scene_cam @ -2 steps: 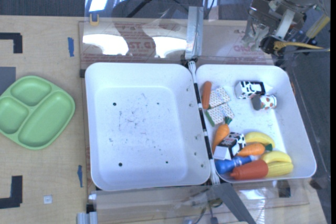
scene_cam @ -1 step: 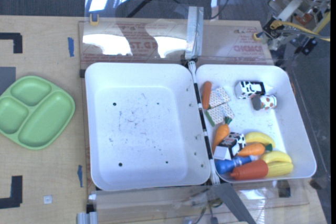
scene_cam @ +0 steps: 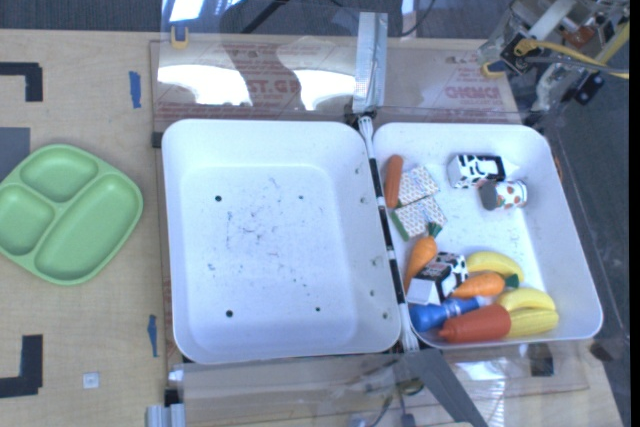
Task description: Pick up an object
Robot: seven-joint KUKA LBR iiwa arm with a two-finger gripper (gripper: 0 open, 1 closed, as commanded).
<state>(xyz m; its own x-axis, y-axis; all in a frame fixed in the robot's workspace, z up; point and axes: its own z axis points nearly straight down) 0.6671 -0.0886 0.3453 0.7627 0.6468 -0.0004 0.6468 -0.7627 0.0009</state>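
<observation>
The right white bin [scene_cam: 560, 215] holds a pile of toy food. An orange carrot [scene_cam: 393, 177] lies by its left wall, beside two waffle pieces [scene_cam: 420, 198]. A black-and-white cow toy [scene_cam: 478, 168] and a red-and-white piece [scene_cam: 507, 195] sit near the far right. At the front lie another carrot [scene_cam: 422, 253], a black-and-white box [scene_cam: 437, 279], bananas [scene_cam: 528, 301], a blue piece [scene_cam: 430, 317] and a red sausage [scene_cam: 482, 323]. My gripper [scene_cam: 530, 60] hangs above the bench beyond the bin's far right corner, apart from all the objects, with nothing seen in it.
The left white bin [scene_cam: 270, 225] stands beside the right one, sharing a middle wall. A green divided plate [scene_cam: 65, 213] rests on the bench at far left. Clear panels [scene_cam: 270, 65] stand behind the bins. Yellow cables trail from the wrist [scene_cam: 575, 30].
</observation>
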